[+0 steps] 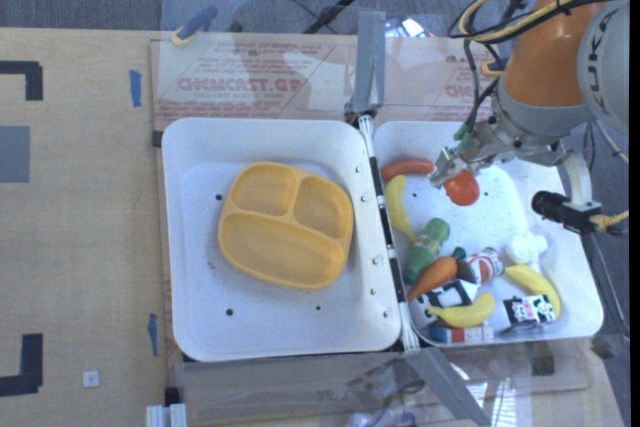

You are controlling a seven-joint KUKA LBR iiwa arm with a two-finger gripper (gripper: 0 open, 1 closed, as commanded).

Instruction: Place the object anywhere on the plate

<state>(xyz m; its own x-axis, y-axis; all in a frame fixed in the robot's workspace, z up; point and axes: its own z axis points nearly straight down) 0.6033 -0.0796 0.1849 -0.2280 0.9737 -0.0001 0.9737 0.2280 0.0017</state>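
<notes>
Pincer (452,173) over right bin (585,310), touching red ball (463,188)

Your arm (560,45) reaches in from the right at the far side, its orange band uppermost and the grey wrist bent down and leftward. Your pincer (447,170) hangs low at its tip, pointing left.

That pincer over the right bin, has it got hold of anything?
It cannot be told: the pincer sits right against the red tomato-like toy, but a grip between its tips is not visible.
</notes>
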